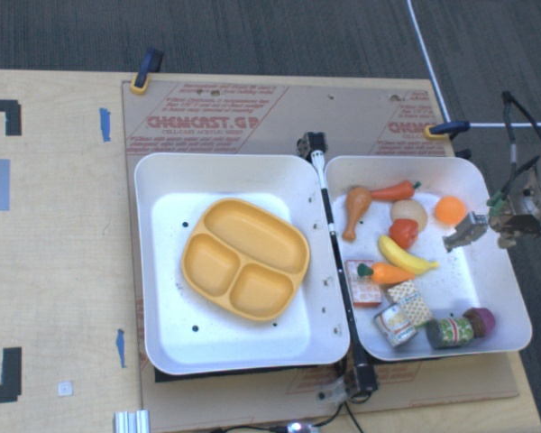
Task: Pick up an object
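The orange ball sits in the right bin, just beside the gripper, which hangs empty. I cannot tell how its jaws stand. It should centre over the ball, clear of the banana.

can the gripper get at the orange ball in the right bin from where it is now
Probably yes. The gripper sits at the right bin's right side, just below the orange ball, with bare bin floor between them and nothing stacked on the ball.
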You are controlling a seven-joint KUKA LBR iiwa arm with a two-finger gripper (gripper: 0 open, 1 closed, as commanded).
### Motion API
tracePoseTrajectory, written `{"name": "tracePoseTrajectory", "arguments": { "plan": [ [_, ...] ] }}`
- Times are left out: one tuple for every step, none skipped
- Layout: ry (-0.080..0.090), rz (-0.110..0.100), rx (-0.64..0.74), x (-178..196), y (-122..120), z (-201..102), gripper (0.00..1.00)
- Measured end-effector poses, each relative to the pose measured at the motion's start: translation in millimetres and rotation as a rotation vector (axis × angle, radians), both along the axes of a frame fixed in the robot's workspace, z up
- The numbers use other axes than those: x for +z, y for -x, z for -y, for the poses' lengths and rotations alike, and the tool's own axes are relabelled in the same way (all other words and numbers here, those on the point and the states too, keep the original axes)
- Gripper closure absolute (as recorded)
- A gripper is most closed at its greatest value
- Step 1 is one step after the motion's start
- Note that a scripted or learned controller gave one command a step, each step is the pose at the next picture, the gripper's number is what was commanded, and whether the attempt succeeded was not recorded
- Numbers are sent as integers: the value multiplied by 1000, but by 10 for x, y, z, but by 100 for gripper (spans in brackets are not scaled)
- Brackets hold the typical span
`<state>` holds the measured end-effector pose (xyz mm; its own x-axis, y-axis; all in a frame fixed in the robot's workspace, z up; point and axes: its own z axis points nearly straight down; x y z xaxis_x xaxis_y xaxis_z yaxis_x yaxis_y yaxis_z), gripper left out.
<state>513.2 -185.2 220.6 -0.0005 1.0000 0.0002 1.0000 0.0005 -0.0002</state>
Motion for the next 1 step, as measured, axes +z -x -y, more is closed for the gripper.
{"name": "tracePoseTrajectory", "arguments": {
  "plan": [
    [1,7,1,-1293,216,-573,0]
  ]
}}
